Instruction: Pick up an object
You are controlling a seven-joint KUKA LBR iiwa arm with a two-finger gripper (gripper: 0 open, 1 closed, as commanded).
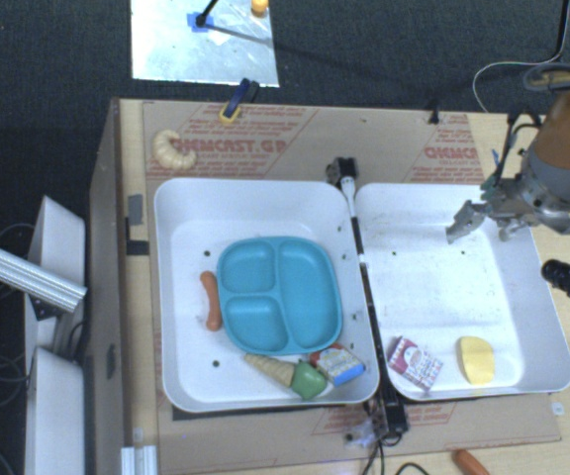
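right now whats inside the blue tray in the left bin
The blue tray shows three bare compartments. Its lower right corner overlaps a green item and a small packet, so parts of those are covered.

Right white plastic bin [522,295] lies mostly open, only a red-white packet [415,363] and yellow block [477,359] crowd its lower edge.
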